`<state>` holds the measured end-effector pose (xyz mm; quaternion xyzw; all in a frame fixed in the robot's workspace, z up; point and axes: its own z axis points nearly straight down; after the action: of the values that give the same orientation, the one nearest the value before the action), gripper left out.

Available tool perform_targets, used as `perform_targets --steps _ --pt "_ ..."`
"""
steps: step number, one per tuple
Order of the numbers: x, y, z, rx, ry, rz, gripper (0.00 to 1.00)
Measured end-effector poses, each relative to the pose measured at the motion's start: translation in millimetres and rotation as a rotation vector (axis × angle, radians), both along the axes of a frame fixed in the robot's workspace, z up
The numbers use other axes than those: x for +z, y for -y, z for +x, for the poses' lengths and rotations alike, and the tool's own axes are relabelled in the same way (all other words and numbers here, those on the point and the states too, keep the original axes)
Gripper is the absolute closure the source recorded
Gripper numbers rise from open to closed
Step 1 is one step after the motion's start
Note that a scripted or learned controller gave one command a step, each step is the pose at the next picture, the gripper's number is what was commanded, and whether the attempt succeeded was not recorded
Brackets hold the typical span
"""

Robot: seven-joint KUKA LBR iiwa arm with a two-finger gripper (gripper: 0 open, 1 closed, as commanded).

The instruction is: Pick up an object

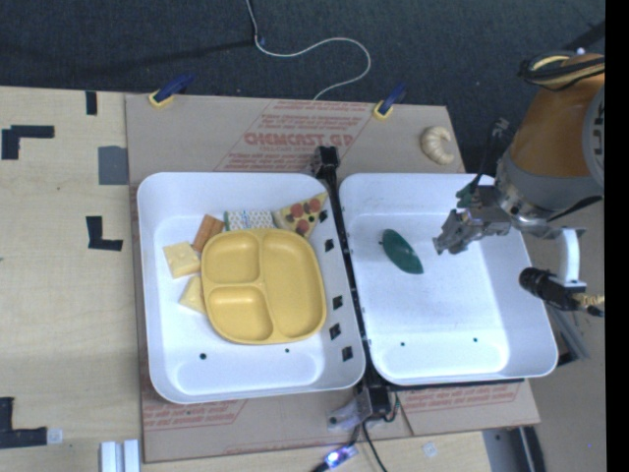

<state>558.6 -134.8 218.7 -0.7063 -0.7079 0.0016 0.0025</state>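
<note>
Gripper (458,230) is seen over the right bin (491,357); whether its jaws are spread cannot be told. The green object (401,251) lies just to its left, long axis diagonal.

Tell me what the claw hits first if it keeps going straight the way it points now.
Likely the dark green object. The claw points leftward and down into the right bin, and that object lies just ahead of it. Height is unclear, so it might meet the bin floor first.
</note>
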Motion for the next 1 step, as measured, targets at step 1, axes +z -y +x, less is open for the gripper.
perform_targets --steps 1 --pt "13.1 -41.6 -32.5 0.002 0.003 0.001 1.00"
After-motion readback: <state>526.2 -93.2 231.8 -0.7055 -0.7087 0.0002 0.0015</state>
